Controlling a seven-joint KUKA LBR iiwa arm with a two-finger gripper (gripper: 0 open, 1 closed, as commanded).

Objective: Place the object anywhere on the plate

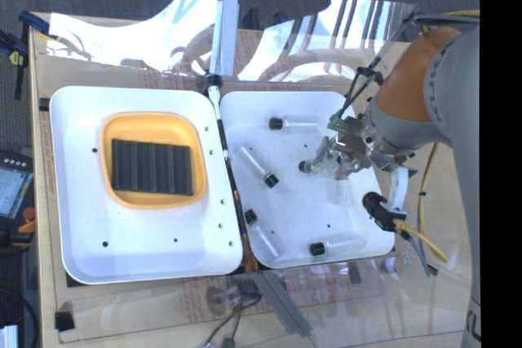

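Two white bins sit side by side on the bench; left bin (73, 240) carries the yellow plate (152, 130) w/ a dark ribbed insert in its middle, right bin (281, 106) holds the loose stuff. I see several clear tubes w/ black caps scattered there: one near the top (292, 125), one mid-bin lying diagonal (258, 167), one low left (263, 234), one along the bottom edge (336, 244). My arm (432, 94) comes in from the right, orange band above the wrist, and the gripper (326, 160) hangs over the right half of the right bin, pointing roughly left. There's a transparent tube w/ a dark cap right at the tips (314, 165), looks touching or just under them, long axis approx left-right, cap end toward the bin divider. Can't tell if the fingers are apart or closed, nor if that tube is actually pinched; glare and clear plastic hide it. Key relation imo: the plate lies to the left of the gripper, across the divider between the bins, well apart from it, so whatever gets picked has to travel leftward over that ridge. Nearest candidate is the tube at the tips; the diagonal one is next, between gripper and divider. Only one arm, so no choice of side.
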